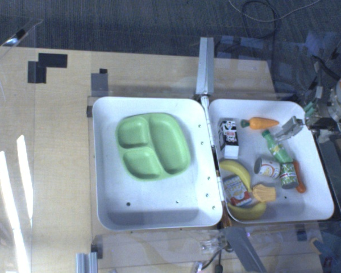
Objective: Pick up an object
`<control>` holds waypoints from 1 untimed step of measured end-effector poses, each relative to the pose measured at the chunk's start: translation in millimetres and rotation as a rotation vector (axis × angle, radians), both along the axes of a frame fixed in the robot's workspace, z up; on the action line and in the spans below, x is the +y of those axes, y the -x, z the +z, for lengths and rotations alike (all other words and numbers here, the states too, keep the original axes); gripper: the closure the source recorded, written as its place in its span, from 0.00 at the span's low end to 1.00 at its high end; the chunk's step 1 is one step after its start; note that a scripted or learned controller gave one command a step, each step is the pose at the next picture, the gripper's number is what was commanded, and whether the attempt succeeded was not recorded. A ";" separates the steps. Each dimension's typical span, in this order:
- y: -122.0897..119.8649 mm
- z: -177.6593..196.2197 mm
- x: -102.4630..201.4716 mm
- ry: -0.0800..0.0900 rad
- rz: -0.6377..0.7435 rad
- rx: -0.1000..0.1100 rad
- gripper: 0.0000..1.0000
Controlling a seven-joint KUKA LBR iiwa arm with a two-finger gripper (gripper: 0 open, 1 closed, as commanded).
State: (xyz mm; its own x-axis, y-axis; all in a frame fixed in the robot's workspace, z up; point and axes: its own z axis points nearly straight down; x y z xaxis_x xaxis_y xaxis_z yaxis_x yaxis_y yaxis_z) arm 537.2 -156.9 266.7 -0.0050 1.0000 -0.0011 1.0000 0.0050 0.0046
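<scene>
The right bin holds several items. An orange carrot lies at its back, with a black-and-white carton to its left. A green bottle lies slanted in the middle, above a small can and a green jar with a red end. A banana curves along the front left around a printed packet and a yellow wedge. My gripper hangs over the bin's back right, just right of the carrot and above the bottle's top. I see nothing held in it.
A green divided plate lies in the left bin. A metal post stands behind the wall where the two bins meet. Cables trail on the dark floor beyond the bench.
</scene>
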 end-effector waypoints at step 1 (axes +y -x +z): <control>12.9 23.3 8.7 0.002 0.148 -0.003 0.00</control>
State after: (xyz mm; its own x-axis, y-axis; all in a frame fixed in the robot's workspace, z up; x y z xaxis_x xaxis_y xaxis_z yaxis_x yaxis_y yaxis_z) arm 524.2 -148.2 290.0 -0.1529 0.9882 -0.0032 0.9882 0.1529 0.0077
